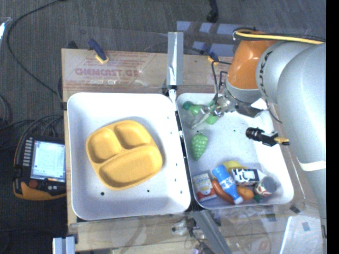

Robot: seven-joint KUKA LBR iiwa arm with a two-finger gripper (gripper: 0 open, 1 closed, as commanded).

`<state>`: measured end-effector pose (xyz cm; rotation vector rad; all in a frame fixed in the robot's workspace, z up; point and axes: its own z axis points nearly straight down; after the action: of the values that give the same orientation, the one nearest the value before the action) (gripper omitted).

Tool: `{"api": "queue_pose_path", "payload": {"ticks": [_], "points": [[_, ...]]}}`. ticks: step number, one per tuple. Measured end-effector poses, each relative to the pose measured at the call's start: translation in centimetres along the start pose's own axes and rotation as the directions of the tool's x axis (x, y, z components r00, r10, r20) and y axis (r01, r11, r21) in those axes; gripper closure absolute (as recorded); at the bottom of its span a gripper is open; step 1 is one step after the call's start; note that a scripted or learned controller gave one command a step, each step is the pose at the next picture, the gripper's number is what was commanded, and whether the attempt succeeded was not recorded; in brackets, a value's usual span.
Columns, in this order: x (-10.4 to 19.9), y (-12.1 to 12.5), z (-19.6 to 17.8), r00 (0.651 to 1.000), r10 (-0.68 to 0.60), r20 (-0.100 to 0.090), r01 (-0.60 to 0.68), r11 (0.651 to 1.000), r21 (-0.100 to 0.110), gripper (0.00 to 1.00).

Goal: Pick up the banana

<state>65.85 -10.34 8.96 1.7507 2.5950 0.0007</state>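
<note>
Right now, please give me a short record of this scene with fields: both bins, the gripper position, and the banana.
left bin: shallow white bin holding a yellow three-compartment plastic tray
right bin: shallow white bin holding toy food
gripper: two-finger gripper at the right bin's upper left, over a green item
green grape bunch: just below the gripper, apart from it
pile: lower right bin, blue bottle, orange carrot-like piece, small carton
banana: yellow curved piece in the pile, partly covered, far from the gripper
</note>
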Motion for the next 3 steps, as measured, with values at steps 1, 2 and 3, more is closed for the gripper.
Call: {"api": "queue_pose_path", "payload": {"ticks": [1, 2, 3], "points": [[0.1, -0.2, -0.8, 1.0, 0.0, -0.007, 0.0, 1.0, 0.012, 1.0], [1.4, 1.8, -9.4, 0.999, -0.032, -0.009, 0.032, 0.999, 0.005, 1.0], [3.1, -0.3, -9.4, 0.999, -0.05, -0.008, 0.05, 0.999, 0.008, 1.0]]}}
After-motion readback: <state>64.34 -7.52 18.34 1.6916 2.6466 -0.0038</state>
